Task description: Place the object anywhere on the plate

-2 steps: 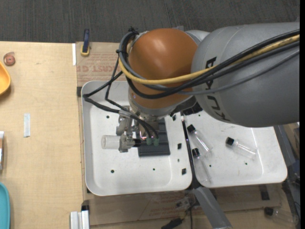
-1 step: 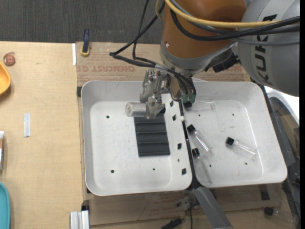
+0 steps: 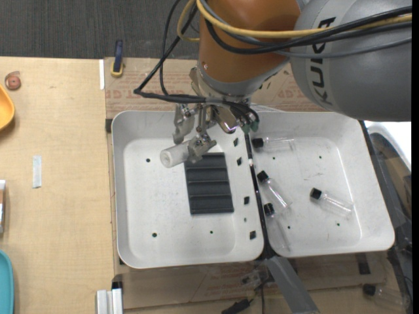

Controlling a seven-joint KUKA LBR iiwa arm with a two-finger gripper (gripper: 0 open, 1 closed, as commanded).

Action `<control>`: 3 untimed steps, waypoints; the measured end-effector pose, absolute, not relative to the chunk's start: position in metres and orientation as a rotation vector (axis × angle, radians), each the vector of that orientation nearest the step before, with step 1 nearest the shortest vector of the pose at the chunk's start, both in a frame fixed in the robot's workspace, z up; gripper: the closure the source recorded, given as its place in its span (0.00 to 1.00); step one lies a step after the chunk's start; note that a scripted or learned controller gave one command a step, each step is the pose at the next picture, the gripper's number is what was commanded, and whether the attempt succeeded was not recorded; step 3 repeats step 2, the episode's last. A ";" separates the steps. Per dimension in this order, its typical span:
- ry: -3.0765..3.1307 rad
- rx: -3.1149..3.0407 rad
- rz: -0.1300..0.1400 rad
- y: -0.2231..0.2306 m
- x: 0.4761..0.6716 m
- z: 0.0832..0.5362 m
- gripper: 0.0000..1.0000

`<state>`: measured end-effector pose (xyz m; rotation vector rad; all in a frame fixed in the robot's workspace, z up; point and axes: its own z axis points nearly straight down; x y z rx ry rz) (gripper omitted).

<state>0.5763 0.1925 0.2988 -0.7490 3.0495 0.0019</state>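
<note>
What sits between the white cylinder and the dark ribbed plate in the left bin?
Nothing visible. The white cylindrical tube lies in the left white bin, beside the dark ribbed rectangular plate, off its upper-left corner. The end effector hangs right above the tube.

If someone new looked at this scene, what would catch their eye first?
Most likely the big arm with its orange band, filling the top of the view, its gripper hanging over the left bin. Right under it lie a white cylinder and a dark ridged plate. In the right bin lie clear vials with black caps.
</note>
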 end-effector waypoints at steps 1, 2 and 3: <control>2.847 -1.319 0.003 0.218 0.620 0.276 1.00; 2.883 -1.237 0.004 0.221 0.660 0.244 1.00; 2.883 -1.237 0.004 0.221 0.660 0.244 1.00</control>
